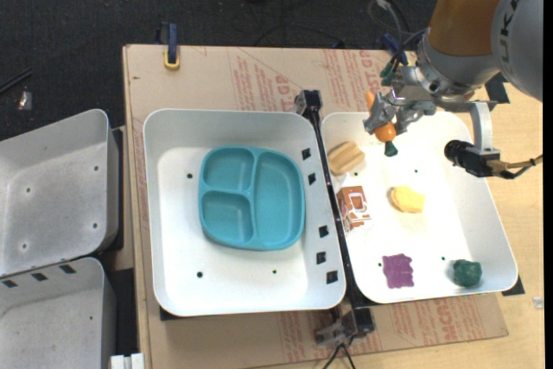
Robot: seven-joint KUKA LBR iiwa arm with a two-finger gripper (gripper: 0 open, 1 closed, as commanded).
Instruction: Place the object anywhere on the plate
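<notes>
Over the right bin [497, 220], near its far left corner, the gripper [386, 132] is hanging above the floor with a small orange object [385, 132] pinched between its dark fingertips, so the claw is closing on that piece and carrying it clear of the bin. By my reading the pick is done and the carry is just starting: the next move is calling for a sweep leftward over the divider, then a lowering onto the teal plate [252, 197], which is lying in the middle of the left bin [164, 212]. Counting what is lying in the right bin: one tan bread-like piece [346, 157], one yellow piece [406, 200], one purple piece [397, 270], one dark green piece [467, 273], one brown-and-white packet [353, 207]; one plate, two bins
</notes>
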